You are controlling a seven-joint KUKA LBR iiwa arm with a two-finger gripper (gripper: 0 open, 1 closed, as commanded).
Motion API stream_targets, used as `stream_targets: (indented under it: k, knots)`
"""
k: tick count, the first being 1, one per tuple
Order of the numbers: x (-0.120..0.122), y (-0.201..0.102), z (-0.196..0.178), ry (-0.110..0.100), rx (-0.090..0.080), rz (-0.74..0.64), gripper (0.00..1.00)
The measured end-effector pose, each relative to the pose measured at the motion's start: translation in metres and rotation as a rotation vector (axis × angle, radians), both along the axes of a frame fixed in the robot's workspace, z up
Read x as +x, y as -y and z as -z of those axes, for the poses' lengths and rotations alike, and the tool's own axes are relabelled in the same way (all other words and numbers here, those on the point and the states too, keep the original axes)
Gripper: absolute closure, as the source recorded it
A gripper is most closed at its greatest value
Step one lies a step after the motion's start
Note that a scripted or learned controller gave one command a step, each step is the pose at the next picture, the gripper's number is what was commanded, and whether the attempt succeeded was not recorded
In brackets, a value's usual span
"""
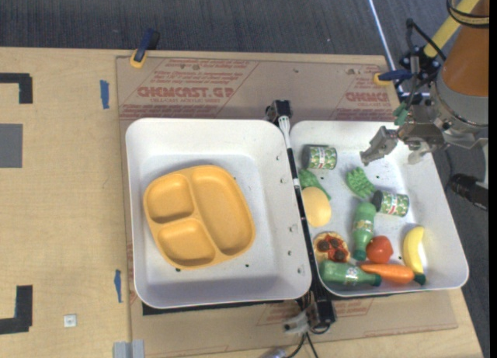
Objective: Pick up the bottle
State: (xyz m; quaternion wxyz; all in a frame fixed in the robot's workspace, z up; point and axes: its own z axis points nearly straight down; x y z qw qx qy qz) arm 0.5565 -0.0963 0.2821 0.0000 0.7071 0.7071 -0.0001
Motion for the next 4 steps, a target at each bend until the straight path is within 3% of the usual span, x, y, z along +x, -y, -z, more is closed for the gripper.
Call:
stream_targets:
  k: [1, 2, 3, 4]
  knots:
    - [-0.054, -0.008, 0.098, -0.003, 0.001, 0.21, 0.0]
    - [-0.063, 0.009, 0.188, -0.003, 0.001, 0.366, 0.0]
    - [-0.062, 0.009, 0.178, -0.001, 0.001, 0.367, 1.0]
    - [-0.075, -0.019, 0.098, 0.0, 0.001, 0.75, 1.0]
